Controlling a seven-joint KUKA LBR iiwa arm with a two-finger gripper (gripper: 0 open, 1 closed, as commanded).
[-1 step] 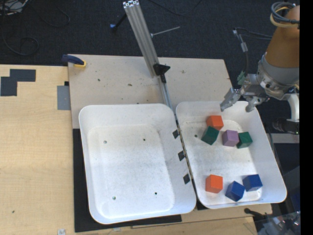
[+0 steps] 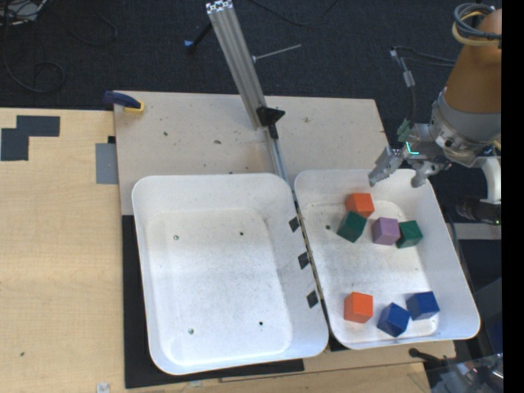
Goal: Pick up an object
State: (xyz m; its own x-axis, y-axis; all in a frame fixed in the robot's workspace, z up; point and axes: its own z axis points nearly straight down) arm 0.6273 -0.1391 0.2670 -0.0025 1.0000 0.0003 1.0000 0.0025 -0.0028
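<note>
My gripper hangs above the far edge of the right bin, fingers spread open with nothing between them. Just below it in the bin lie an orange cube, a dark green cube, a purple cube and a second green cube. Near the bin's front sit another orange cube and two blue cubes.
The left bin lies beside the right one, separated by a ridge with black clips. A slanted aluminium rail rises behind the bins. A small blue-and-yellow clamp lies at the board's far left corner.
</note>
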